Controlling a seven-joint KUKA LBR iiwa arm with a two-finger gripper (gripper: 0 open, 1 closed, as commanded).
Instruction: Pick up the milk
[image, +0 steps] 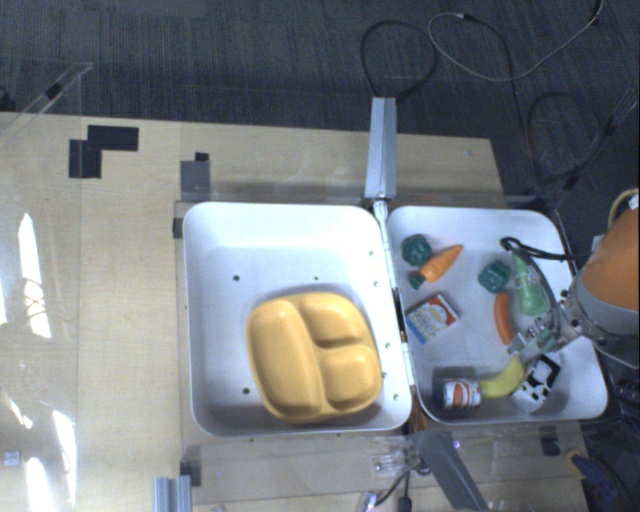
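A: Milk, location?

B: Milk (540, 381), black-and-white carton, lower right of the frame, in the right bin (585, 405), just beside the banana (503, 380).

A: Gripper?

B: My gripper (538, 335), right edge of the frame, directly above the milk. Whether it is open or closed, cannot tell. Nothing seen in its grasp.

A: Other stock?

B: Can (460, 393), carrot (440, 263); yellow tray (313, 353) in the left bin (215, 300).

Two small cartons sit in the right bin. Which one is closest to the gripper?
The black-and-white cow-patterned carton, in the bin's near right corner beside the banana, lies right under the gripper. The orange-and-white carton sits farther left, near the divider.
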